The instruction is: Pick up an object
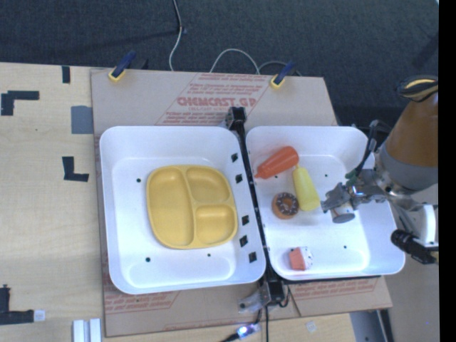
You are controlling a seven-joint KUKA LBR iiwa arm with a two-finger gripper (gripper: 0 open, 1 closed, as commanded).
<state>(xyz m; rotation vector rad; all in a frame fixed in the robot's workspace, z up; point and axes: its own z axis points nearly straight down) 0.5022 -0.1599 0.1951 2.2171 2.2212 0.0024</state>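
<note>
The right bin (356, 258) holds an orange carrot (278, 162), a yellow corn-like piece (306, 189), a brown doughnut (286, 205) and a small pink-and-white block (299, 258). My gripper (339, 206) hangs over the right part of this bin, just right of the yellow piece and apart from it. Nothing shows between its fingers. The grey arm with its orange band (417, 130) reaches in from the right edge.
The left bin (117, 155) carries a yellow divided plate (191, 205). A black divider strip (246, 191) runs between the two bins. Both bins rest on a cardboard sheet (214, 98) held by yellow-and-blue clamps at the back.
</note>
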